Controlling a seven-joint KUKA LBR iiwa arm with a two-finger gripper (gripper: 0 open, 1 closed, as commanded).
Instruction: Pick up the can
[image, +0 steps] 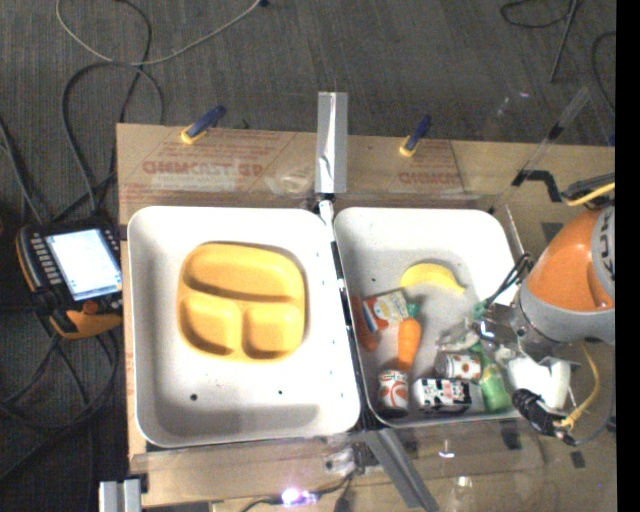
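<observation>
The can (462, 366), a small red-and-silver cylinder lying on its side, sits in the right bin (380, 240) directly under the gripper (478, 335), whose metal parts overlap its upper edge, so how the two meet is hard to make out, and whether the gripper is open or closed on anything cannot be told from this slanted view. Just below the can lies a black-and-white carton (441, 394), and to that carton's right, below the gripper, a green bottle (493, 389) stands against the bin's near right corner. Left of the gripper is an orange carrot (408, 341) lying lengthwise, and further left a red, white and green packet (382, 311); below those, at the bin's near edge, rests a round red-and-white item (392, 389) too small to identify. Above and left of the gripper a yellow banana (433, 276) curves on the bin's white floor. Well to the gripper's left, the left bin (145, 330) holds a yellow divided tray (243, 299) with three compartments. The arm (572, 282) enters from the right, its orange band bulging over the bin's right rim and hiding that wall, and its grey body is cut off at the view's edge.
</observation>
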